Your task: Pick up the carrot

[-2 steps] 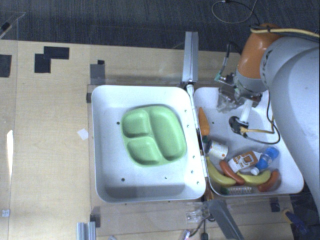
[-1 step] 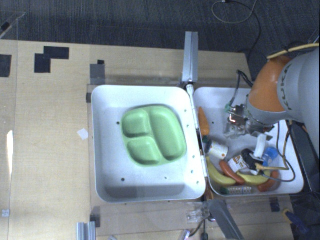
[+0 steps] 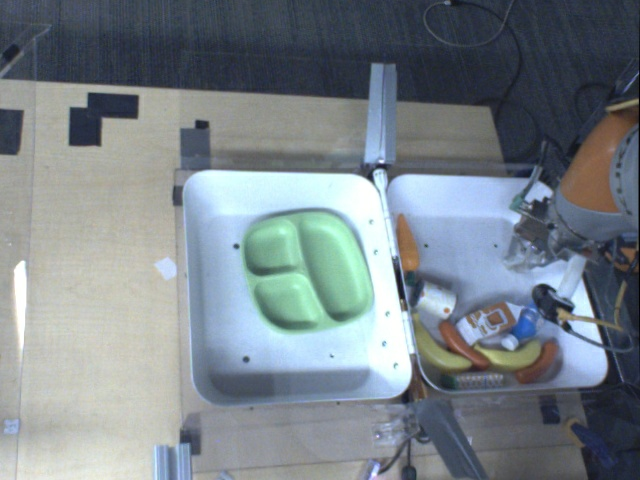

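Observation:
The carrot (image 3: 407, 244) is a slim orange piece lying lengthwise against the left wall of the right bin (image 3: 455, 200), near its middle. My gripper (image 3: 525, 251) hangs over the right side of that bin, below the orange-banded wrist (image 3: 605, 168). It is well to the right of the carrot and apart from it, with bare bin floor between them. Nothing shows in the gripper.
The left bin (image 3: 210, 268) holds a green divided plate (image 3: 305, 268). Just below the carrot lies a small white cup (image 3: 436, 298). The right bin's front end is crowded with two bananas (image 3: 441, 352), sausages (image 3: 463, 342), a small orange-and-white box (image 3: 487, 320) and a blue-capped item (image 3: 524, 325).

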